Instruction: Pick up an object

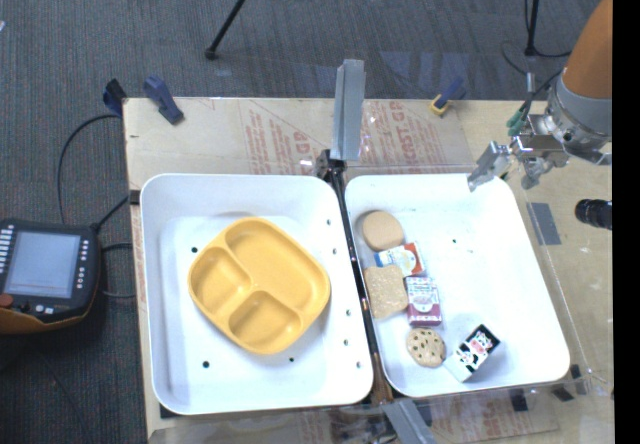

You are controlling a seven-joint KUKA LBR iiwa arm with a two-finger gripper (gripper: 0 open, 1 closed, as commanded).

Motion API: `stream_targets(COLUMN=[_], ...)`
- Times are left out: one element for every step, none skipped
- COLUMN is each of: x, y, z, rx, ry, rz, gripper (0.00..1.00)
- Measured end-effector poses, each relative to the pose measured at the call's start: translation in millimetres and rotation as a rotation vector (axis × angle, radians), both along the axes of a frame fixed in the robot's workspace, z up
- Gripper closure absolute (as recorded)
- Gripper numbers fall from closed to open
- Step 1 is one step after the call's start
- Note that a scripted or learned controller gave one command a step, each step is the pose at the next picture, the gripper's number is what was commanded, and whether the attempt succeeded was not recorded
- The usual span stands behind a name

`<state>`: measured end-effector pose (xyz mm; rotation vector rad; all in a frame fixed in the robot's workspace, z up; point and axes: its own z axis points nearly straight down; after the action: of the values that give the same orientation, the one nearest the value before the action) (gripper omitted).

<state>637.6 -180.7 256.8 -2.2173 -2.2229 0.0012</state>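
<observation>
The right bin (500, 262) holds several toy food items along its left side. They are a round tan bun (382, 229), a small white-and-blue packet (401, 258), a slice of bread (384, 292), a maroon carton (424, 301), a chocolate-chip cookie (427, 346) and a black-and-white milk carton (473, 351). My gripper (511, 166) hangs over the bin's far right corner, well above and away from the items. It is open, with nothing between its fingers.
A yellow divided plate (260, 284) lies in the left bin (170, 232). A grey metal post (349, 122) stands at the far end of the wall between the bins. A teach pendant (45, 267) sits left of the bench. Clamps (163, 98) grip the board's far edge.
</observation>
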Motion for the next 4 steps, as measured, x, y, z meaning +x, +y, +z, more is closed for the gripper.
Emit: stream_targets(x=[-103.3,-137.0,-63.2,-64.1], y=[79.4,42.0,71.7,70.7], z=[-134.5,-164.2,-170.0,-161.5], rx=[0.003,0.004,0.001,0.002], ry=[0.017,-0.008,0.001,0.004], rz=[-0.071,-0.045,-0.034,-0.037], gripper=[0.0,0.0,0.0,1.0])
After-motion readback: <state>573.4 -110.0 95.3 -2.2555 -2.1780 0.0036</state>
